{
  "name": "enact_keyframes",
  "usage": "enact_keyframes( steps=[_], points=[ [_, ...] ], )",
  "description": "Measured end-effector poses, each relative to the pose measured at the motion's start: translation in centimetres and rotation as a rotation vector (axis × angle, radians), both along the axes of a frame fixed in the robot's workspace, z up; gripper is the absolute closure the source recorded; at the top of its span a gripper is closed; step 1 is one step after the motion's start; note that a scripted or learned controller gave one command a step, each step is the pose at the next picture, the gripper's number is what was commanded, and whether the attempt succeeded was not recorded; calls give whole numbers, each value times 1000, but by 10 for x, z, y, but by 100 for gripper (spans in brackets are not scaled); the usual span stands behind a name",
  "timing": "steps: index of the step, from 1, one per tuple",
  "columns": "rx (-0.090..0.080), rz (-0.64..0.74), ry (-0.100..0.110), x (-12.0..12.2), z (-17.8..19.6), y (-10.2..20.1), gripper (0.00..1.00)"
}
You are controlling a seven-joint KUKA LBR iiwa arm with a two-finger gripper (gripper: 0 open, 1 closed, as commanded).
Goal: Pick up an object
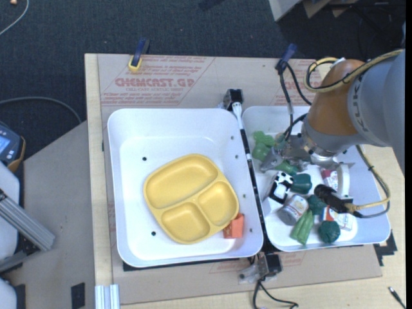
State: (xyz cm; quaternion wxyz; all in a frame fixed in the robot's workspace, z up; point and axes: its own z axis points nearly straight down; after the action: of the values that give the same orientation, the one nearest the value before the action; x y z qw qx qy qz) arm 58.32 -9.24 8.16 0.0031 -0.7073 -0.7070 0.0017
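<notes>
The right bin holds a pile of small toys. Among them are a light green piece, a black-and-white block, a dark green lump, a grey can, a long green piece and a teal lump. My gripper is low in the back left of this bin, just right of the light green piece and above the black-and-white block. The grey wrist and orange band cover much of it.
The left bin holds a yellow divided plate, with a small orange block at its front right corner. The wall between the two bins runs close to the left of the gripper. A black cable loops over the right bin's toys.
</notes>
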Motion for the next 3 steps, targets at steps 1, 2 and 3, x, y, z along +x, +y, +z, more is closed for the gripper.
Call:
enact_keyframes(
  steps=[1,2,3],
  points=[
    [-1,-2,-6,1,14,-1,100],
    [-3,-1,-12,-6,71,-5,100],
    [-4,1,-15,-8,134,-6,100]
  ],
)
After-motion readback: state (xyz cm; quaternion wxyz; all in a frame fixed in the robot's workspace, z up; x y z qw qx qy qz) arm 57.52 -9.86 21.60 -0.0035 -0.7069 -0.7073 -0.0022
